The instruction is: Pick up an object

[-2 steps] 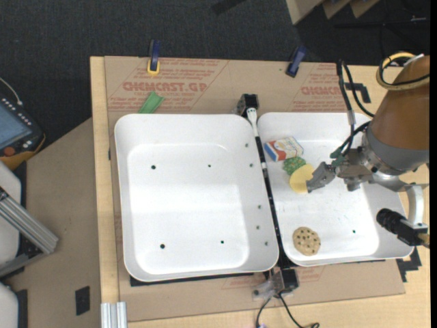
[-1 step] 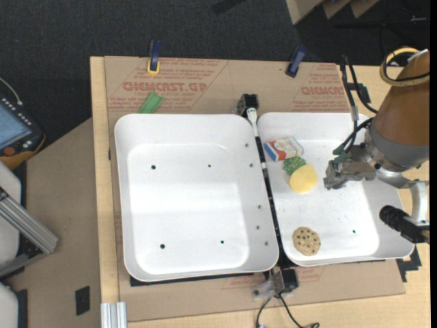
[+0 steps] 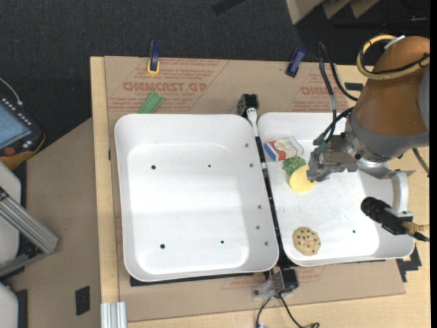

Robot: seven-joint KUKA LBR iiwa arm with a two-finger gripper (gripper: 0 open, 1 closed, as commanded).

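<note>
Two shallow white bins sit side by side on the cardboard-covered bench (image 3: pixel 205 74). The left bin (image 3: pixel 191 197) shows bare floor with a few small dark dots. The right bin (image 3: pixel 341 238) holds the objects I can choose from.

Arm. The grey arm (image 3: pixel 396 115), with its orange band above the wrist, reaches in from 3 o'clock and hangs over the upper half of the right bin. The gripper (image 3: pixel 315 173) points down toward the bin floor, just beside the yellow ball. From this slant I cannot tell how the claw stands, and I see nothing clearly seated in it.

Objects. The yellow ball (image 3: pixel 300 182) lies at 9 o'clock from the gripper tip, touching or almost touching it; I cannot tell which. A small green piece (image 3: pixel 294 164) lies just at 12 o'clock of the ball. A white carton with red and blue print (image 3: pixel 281 148) lies at 11 o'clock of the ball, near the bin's upper left corner. A round cookie (image 3: pixel 306 240) lies well apart at 6 o'clock, near the front rim.

Surroundings. A green strip (image 3: pixel 150 103) lies on the cardboard at 12 o'clock of the left bin.
</note>
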